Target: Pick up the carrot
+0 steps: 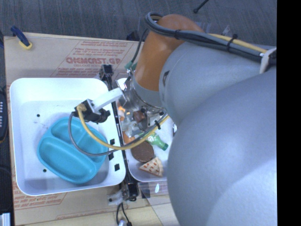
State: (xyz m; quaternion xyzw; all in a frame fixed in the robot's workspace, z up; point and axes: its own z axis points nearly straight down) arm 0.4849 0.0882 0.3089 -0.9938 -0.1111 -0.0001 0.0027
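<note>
arm is low over the right bin at frame centre; carrot seems not yet lifted; can't tell how the jaws stand.

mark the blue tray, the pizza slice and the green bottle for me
blue tray (66, 157): camera view, on its bare lower compartment, left bin.
pizza slice (152, 166): camera view, on its topping face, right bin.
green bottle (159, 142): camera view, on its body, beside the arm.

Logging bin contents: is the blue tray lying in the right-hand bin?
No. The blue tray lies in the left bin, across the divider from the toy food.
</note>
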